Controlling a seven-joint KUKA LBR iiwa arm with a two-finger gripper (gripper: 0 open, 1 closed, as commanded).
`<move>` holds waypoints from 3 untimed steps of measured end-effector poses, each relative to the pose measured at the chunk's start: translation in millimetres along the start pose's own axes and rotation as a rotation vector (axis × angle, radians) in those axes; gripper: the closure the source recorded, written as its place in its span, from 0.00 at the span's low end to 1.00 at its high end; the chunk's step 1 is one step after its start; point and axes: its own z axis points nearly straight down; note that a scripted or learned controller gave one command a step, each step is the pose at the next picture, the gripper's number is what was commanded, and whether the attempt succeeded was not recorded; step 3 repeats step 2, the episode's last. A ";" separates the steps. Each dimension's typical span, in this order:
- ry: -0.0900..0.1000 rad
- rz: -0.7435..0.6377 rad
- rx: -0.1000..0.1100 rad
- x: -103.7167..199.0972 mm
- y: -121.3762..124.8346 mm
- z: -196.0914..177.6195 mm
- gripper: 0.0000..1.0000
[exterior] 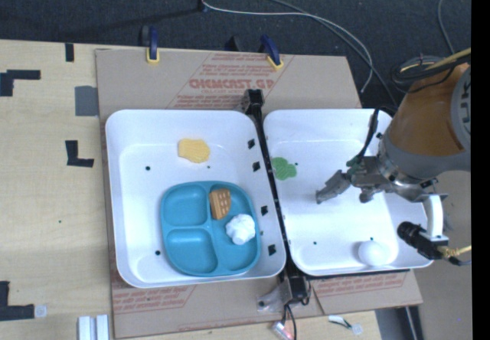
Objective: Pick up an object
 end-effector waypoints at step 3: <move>0.002 -0.079 0.005 110.2 -12.2 -47.3 0.00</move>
